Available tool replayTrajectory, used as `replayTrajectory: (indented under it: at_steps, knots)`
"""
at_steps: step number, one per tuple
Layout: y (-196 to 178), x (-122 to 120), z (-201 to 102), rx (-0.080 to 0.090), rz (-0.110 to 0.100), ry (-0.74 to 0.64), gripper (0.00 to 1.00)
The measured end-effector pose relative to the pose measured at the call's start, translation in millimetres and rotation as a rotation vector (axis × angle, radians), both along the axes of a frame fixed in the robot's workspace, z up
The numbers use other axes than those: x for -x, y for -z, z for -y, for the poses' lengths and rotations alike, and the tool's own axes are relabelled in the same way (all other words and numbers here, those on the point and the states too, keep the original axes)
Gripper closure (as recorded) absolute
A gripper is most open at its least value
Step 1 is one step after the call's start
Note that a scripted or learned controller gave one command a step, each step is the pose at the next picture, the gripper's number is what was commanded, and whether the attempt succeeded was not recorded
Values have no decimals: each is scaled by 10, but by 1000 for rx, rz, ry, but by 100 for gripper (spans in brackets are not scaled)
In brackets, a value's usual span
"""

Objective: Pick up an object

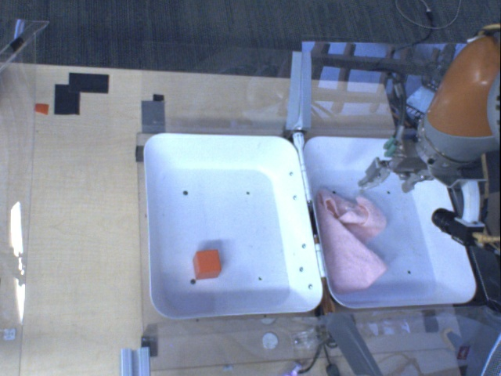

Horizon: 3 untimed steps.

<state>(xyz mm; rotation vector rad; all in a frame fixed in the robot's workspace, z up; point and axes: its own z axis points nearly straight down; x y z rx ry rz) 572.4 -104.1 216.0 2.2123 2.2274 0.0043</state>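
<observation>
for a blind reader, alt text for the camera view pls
The claw hangs above the right bin, just past a crumpled pink cloth lying by its left wall. A small orange block sits in the left bin.

arm (470,92) cut off at right edge
</observation>
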Motion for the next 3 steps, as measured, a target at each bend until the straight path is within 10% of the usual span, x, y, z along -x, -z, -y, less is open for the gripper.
replayTrajectory:
  at_steps: [1, 2, 3]
  knots:
    - [1181, 95, 143, 3, 8, -200, 0]
    - [1061, 68, 127, 3, 15, -203, 100]
    - [9, -503, -829, 0, 8, -4, 100]
